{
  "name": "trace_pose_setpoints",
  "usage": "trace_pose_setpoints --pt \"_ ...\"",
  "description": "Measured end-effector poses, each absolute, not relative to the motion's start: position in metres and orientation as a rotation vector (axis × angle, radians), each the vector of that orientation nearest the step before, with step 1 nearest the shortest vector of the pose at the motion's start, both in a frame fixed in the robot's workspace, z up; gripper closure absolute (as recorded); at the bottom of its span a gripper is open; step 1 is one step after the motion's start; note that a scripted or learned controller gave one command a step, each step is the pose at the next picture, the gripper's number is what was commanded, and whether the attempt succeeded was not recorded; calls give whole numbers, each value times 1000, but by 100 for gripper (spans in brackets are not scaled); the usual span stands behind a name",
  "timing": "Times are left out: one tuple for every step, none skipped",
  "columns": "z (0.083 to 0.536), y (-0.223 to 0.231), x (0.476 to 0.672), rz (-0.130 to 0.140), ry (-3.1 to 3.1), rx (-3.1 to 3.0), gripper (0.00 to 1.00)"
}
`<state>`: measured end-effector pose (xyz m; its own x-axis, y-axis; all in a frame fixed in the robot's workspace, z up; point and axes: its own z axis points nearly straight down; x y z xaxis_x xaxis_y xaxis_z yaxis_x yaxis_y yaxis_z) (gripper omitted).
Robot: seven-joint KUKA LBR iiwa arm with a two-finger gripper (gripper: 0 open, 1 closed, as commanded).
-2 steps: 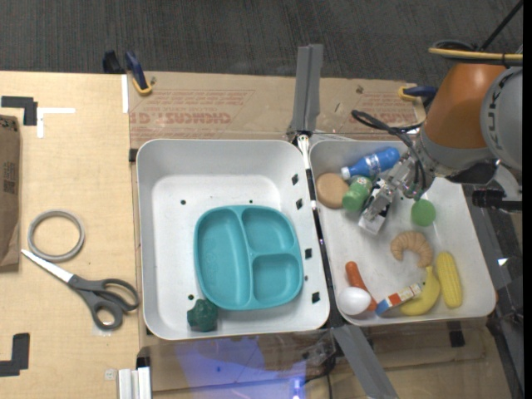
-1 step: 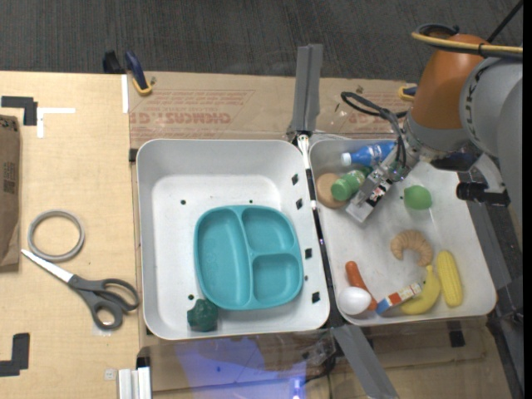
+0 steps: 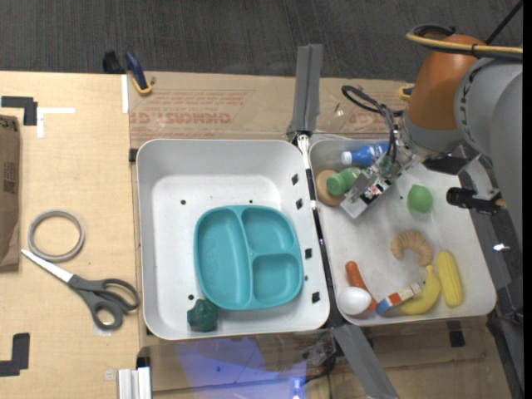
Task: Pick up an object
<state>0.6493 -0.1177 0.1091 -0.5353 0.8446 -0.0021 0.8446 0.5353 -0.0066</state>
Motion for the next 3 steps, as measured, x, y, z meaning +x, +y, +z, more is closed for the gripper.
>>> trace_pose_setpoints --pt "109 -109 658 15 -2592 -1755 0" --pt "124 -111 661 12 -2604 -1759 100" --pt "282 -109 659 4 -2129 -2312 100"
